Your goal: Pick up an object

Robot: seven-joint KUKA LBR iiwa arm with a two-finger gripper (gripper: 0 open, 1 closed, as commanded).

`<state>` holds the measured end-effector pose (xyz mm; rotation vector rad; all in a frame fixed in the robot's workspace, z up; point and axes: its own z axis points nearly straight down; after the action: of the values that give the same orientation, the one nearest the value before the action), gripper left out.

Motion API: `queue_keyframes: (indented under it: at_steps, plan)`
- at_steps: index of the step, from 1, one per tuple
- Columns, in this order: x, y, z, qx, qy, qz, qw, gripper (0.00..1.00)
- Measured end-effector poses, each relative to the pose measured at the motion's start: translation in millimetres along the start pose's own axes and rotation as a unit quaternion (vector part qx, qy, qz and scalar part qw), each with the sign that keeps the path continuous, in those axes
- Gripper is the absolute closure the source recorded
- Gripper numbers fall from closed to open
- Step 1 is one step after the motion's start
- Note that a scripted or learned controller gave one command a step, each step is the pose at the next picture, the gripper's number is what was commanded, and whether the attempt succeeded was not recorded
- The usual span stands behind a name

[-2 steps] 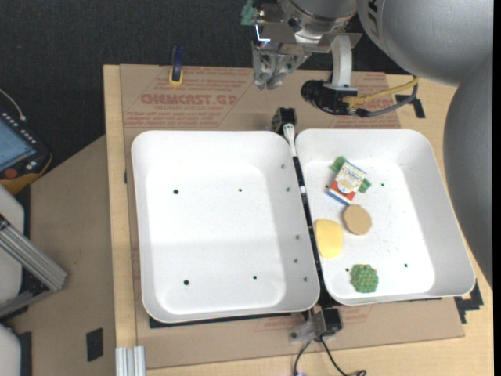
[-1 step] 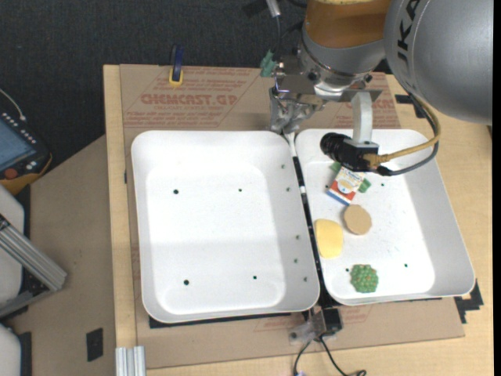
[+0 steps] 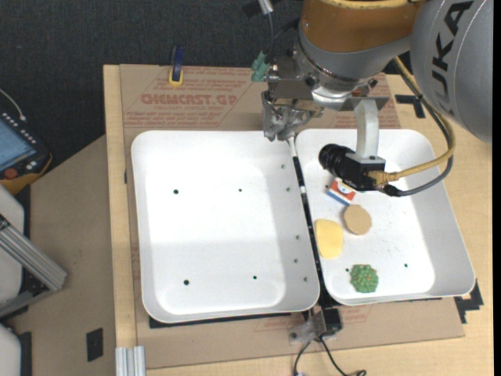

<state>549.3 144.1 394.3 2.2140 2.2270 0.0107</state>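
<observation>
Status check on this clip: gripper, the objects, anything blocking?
Gripper at far rim between bins, nothing seen held. Yellow piece, tan disc, green clump lying in right bin. Black camera mount overhangs them.

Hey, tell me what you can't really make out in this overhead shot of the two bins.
- Tool: small and dark against the bin rims, so how its tips stand cannot be told.
- Red, white and blue item: partly covered by the black camera module; its kind is unclear.
- Green object: too small to identify.
- Arm: cut off by the top and right edges.
</observation>
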Motion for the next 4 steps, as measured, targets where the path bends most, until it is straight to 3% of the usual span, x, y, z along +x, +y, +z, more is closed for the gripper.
queue_keyframes:
  at_steps: [1,2,3,4]
  plan:
    - [66.3,61.4,-66.7,-0.004,0.000,0.000,1.0000,1.00]
    - [80.4,46.0,54.8,0.009,-0.003,0.002,1.0000,1.00]
    - [53.5,-65.2,33.6,0.007,-0.002,0.002,1.0000,1.00]
    - [37.1,-71.2,68.5,0.006,-0.003,0.004,1.0000,1.00]
